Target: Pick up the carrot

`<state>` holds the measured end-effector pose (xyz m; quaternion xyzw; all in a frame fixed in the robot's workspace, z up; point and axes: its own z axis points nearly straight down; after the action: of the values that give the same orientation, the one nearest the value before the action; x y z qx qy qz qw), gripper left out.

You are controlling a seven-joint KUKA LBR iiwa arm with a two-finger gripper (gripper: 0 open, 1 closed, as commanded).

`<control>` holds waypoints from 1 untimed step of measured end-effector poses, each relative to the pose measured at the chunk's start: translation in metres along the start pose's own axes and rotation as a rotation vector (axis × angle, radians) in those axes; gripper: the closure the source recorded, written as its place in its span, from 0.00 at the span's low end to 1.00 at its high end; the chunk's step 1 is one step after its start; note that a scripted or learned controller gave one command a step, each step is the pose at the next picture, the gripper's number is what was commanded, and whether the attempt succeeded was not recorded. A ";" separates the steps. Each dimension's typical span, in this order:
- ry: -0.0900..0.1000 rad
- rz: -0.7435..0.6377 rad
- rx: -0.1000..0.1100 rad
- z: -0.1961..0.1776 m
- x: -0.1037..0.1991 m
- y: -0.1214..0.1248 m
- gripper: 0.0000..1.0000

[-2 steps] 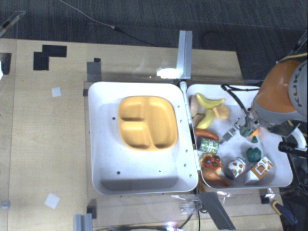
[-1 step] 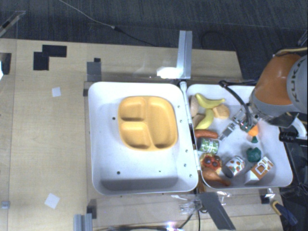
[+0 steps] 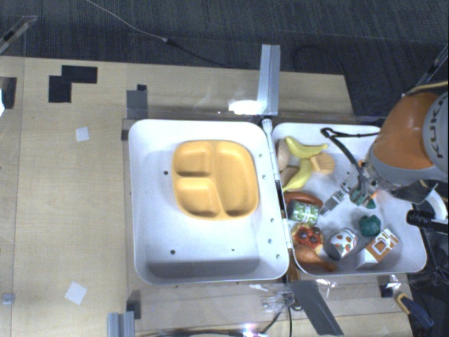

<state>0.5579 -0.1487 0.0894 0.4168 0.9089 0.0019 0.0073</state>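
So, two white bins are seen side by side on the counter [image 3: 63, 209]. The left bin [image 3: 151, 209] is taken up by a yellow divided plate [image 3: 212, 177], set a bit toward the far side. All the clutter is packed into the right bin [image 3: 414, 262].

The carrot [image 3: 319, 262] is found in the near-left corner of the right bin, lying flat along the near wall. It's partly covered by a reddish toy [image 3: 307, 237] and touched by a round grey and white ball [image 3: 342, 243] on its right. Only an orange-brown strip of it can really be made out.

The claw [image 3: 335, 199] is held over the middle of the right bin, reached in from the right edge by the grey arm with the orange band [image 3: 407, 135]. Whether it's spread or pressed together can't be told from this angle, tbh. Nothing is seen pinched in it.

Relative to the claw, the carrot is placed toward the near edge and slightly left, well apart from it. A green-labelled can [image 3: 304, 212] is sat between the two. A banana [image 3: 302, 161] is laid at the far-left corner.
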 end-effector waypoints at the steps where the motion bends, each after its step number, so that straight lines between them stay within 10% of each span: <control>1: 0.011 0.154 -0.006 0.000 -0.034 -0.027 0.00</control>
<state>0.5598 -0.1926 0.0899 0.4857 0.8741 0.0074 0.0033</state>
